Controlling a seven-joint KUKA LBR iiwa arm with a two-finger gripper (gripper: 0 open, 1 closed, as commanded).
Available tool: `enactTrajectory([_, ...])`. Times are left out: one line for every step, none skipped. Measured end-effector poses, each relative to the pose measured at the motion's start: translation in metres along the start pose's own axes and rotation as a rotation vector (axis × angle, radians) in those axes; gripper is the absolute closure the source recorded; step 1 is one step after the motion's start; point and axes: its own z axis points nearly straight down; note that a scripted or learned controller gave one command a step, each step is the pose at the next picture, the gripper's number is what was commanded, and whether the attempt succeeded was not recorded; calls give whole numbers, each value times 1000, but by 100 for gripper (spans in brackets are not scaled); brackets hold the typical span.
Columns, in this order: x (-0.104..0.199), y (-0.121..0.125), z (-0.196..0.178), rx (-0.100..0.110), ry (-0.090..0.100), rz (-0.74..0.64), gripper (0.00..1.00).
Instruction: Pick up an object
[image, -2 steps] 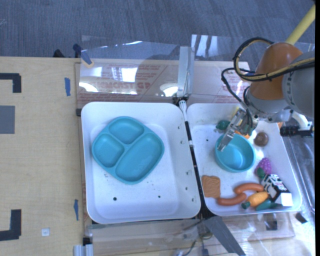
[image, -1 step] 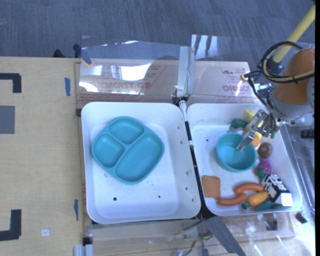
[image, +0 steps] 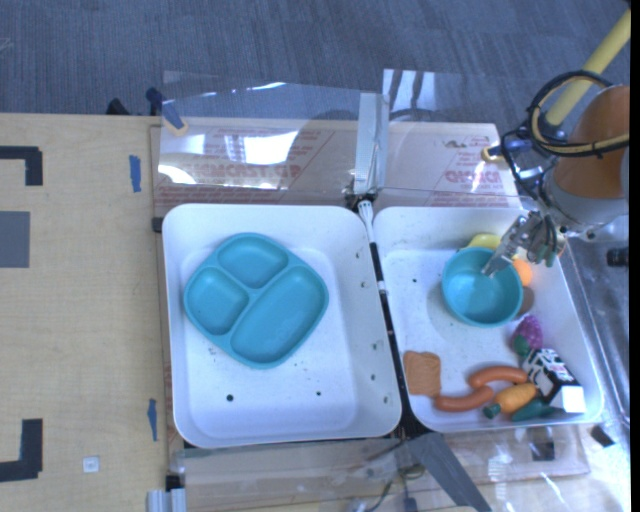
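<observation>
Tool (image: 520, 250) sits over the right bin (image: 400, 300), at the far-right rim of the blue bowl (image: 483, 288). Metal fingertips point down-left toward the bowl's rim; cannot tell whether they are spread or pressed together, and nothing is visibly pinched between them. Grey arm with orange band (image: 600, 130) comes in from the worktop's right edge, black cables looped above the wrist.

Blue bowl is upright in the right bin's far half, slightly right of centre. A yellow object (image: 483, 241) is just behind the bowl toward the far edge, partly hidden by it. A small orange object (image: 523, 272) is at the bowl's right side, right under the tool; too hidden to tell if it touches.

Purple item (image: 527, 331) lies near the right wall, just past the bowl toward the near edge. Black-and-white block (image: 549, 368) is beside it, nearer the near-right corner. Along the near edge: an orange-red sausage-like piece (image: 478, 390) curved, a carrot-like orange piece with green end (image: 517, 399) touching it, and a tan flat slice (image: 423, 371) toward the bin's near-left corner.

Left bin (image: 200, 400) holds a blue divided plate (image: 256, 298), three compartments, lying flat around its centre, slightly toward the far side. Bins are side by side, touching along the middle divider. Clear plastic sheets (image: 270, 130) stand behind both bins at the far edge. Tan board (image: 75, 300) with black markings covers the worktop's left part.
</observation>
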Motion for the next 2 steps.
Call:
enactTrajectory([77, 5, 12, 1, 5, 33, 100])
enactTrajectory([95, -9, 11, -3, -2, -212, 100])
